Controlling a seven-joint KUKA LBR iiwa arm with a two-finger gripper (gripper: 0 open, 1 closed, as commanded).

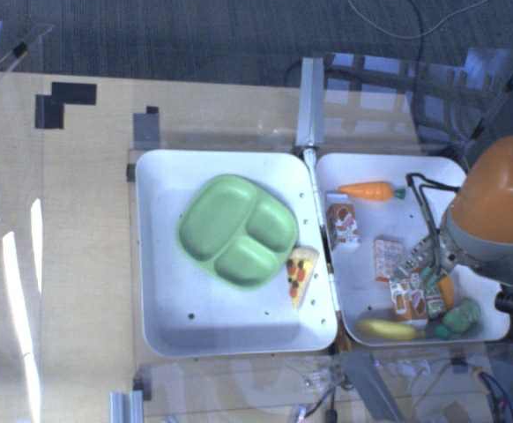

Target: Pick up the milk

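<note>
Right bin (494,331): we judge the milk (344,224) light, stiff; grasp its sides. Gripper (422,263) state unclear.

Even, fairly bright overhead light falls on the desk (80,263). White streaks of glare lie near its left edge. A soft grey shadow pools along the near wall of the left bin (230,337). The picture is slightly soft and grainy, and small labels are unreadable.

A robotics lab: wooden bench (80,263) with metal-framed white bins (151,324), loose cables (397,11), toy food.
</note>
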